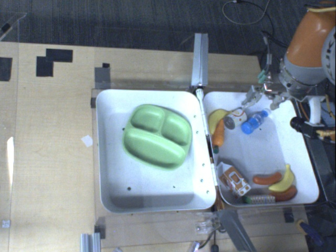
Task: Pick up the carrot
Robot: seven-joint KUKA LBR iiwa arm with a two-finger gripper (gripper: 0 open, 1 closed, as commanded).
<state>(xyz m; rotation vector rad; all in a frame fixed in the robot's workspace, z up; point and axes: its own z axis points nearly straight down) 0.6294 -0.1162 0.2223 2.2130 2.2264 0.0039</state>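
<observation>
— Where is the carrot (219, 134)?
— In the right bin (294, 156), against its left wall, just below a banana (216, 118).
— And the tool (266, 97)?
— Over that bin's top edge, near a blue bottle (254, 122), well apart from the carrot. Its fingers look spread, with nothing between them.
— The left bin (113, 156)?
— It holds a green tray (157, 135).

no words, brands or numbers can be read anywhere. the small packet (234, 181) in the right bin (301, 156) carries an orange and white print, too blurred to make out. the blue bottle (254, 123) shows a label area, but no letters resolve.
</observation>
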